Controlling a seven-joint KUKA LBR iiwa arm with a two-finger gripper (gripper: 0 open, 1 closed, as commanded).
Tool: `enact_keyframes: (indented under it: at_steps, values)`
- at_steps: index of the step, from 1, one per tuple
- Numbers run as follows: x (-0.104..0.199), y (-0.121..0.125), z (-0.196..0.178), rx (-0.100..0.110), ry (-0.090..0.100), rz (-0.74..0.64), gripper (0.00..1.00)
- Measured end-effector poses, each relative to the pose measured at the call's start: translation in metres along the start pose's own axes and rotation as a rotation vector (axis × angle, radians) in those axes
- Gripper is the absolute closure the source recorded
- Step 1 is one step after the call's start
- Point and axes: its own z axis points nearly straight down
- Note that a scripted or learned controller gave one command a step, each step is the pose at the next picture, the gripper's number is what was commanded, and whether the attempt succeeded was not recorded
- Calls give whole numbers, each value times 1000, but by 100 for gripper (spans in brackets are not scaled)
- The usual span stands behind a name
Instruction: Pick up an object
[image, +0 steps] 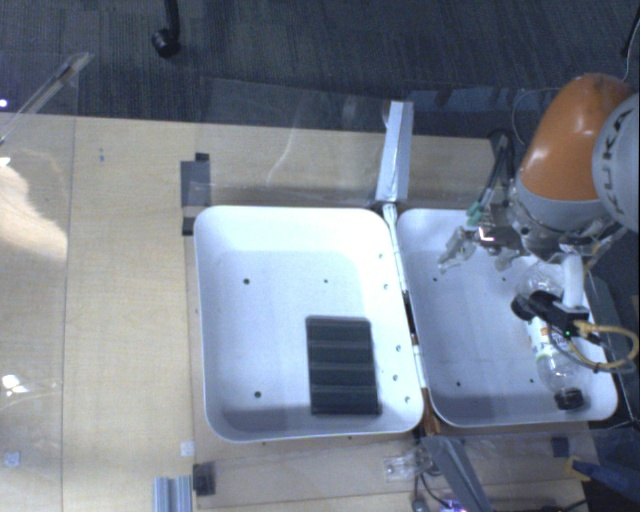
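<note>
- Grey KUKA arm with an orange band (565, 135) reaching in from the right, wrist bent down over the far right part of the right-hand shallow white bin (470, 350).
- Two-finger gripper (478, 237) low over the far end of that bin, pointing left; thin metallic parts at its tip, too small and blurred to tell whether spread or closed, and nothing plainly seen between them.
- Upper arm cut off by the right edge; black cables (500, 165) running down its left side, partly merging with the wrist.
- Clear plastic bottle with a dark cap (556, 365) lying along the right wall of the right bin, cap toward the near end; outline faint against the white floor, far end overlapped by a black fitting with a tiny green light (545, 308) and a looped cable (610, 350).
- Bottle apart from the gripper, nearer and to the right of it.
- Left-hand shallow white bin (250, 250) holding a black ribbed rectangular block (342, 366), lying flat in the near right part, close to the near wall.
- Both bins side by side on a pale wooden bench (100, 300); grey metal strip (394, 150) standing beyond the seam between them.
- Clear sheet with glare (30, 215) over the left of the bench.
</note>
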Motion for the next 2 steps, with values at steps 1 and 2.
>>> enact_keyframes:
  at_steps: [1,2]
  values:
    - [-47,-41,-83,-5,-2,75,0]
    - [-112,-30,-6,-1,-2,-5,0]
